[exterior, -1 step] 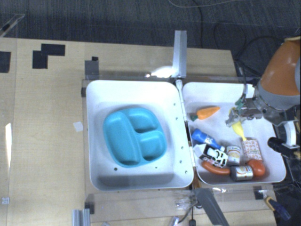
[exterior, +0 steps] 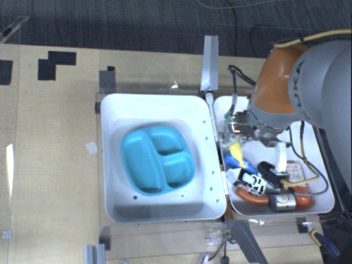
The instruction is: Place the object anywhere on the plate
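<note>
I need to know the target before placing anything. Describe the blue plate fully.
The plate is light blue, looks like smooth plastic, with rounded corners and three compartments: one long one on its left, two smaller on its right. It lies flat, turned at a slight angle, on the floor of the left bin. Nothing lies on it.

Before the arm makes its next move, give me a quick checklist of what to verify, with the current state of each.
1. Plate sits flat in the left bin: ok.
2. Plate compartments free to receive an object: ok, nothing lies in them.
3. Arm positioned over the right bin, above the objects: ok.
4. Claw holding an object: cannot tell, the wrist hides its tips.
5. Objects easy to single out: not ok, the orange sausage-like item, the yellow and blue item and the black and white item lie crowded together.
</note>
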You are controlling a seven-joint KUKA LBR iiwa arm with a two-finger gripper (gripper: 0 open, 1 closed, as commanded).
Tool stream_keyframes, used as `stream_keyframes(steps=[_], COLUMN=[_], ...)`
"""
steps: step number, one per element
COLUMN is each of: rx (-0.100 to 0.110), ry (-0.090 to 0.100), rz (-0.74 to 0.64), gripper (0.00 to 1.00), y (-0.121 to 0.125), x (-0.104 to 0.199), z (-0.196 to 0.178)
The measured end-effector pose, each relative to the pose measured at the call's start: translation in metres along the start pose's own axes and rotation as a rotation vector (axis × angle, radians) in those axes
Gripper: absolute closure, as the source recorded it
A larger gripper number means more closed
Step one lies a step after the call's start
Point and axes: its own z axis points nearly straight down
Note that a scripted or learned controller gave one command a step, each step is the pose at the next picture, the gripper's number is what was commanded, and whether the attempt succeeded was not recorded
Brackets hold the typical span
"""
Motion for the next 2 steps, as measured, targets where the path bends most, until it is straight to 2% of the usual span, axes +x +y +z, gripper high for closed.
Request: stream_keyframes(steps=[1, 2], rx=[0.001, 0.001], ry=[-0.001, -0.001], rz=[-0.216, -0.216], gripper=[1.0, 0.0], y=[-0.0055, -0.0055], x=[0.0832, 0.0831], z=[0.0003, 0.0003])
